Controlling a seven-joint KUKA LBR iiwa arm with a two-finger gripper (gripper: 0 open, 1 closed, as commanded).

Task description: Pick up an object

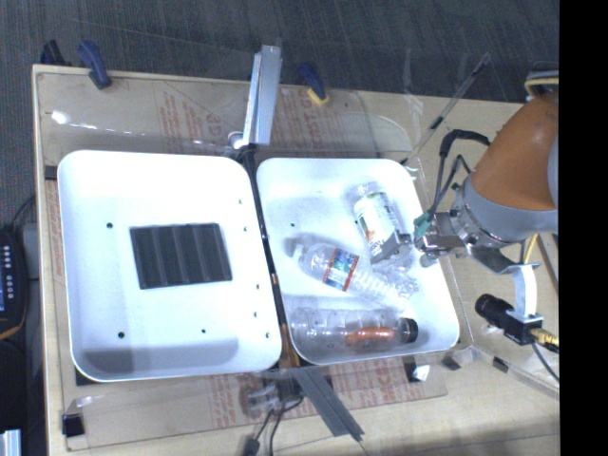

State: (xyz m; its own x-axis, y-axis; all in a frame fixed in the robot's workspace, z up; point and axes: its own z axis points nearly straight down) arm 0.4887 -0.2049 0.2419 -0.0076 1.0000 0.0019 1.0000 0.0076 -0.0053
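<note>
The gripper (404,248) is low over the right bin (285,188), close to its right edge, about halfway along that edge. How wide it stands, or whether it has hold of anything, I cannot tell from this view. Its dark tip is touching or almost touching the lower end of one bottle. Behind it, the grey arm (508,212) with its orange band (518,155) reaches in over the right edge of the bench (57,122).

I count three whole plastic bottles in the right bin, and one crushed piece of clear plastic. The first is a clear bottle with a green and white label (375,217), lying tilted near the right edge, just beside the gripper. The second is a clear bottle with a red and blue label (328,264), lying near the middle of the bin. The third is a long clear bottle with a dark cap (353,331), lying along the front edge, its cap toward the front right corner. The crushed clear plastic (397,281) lies between the first and the third bottle, just below the gripper.

There are two white bins, side by side and touching. The left bin (95,188) has one dark ribbed rectangle (180,255) at its middle. Two blue clamps (93,63) sit on the back edge of the bench.
</note>
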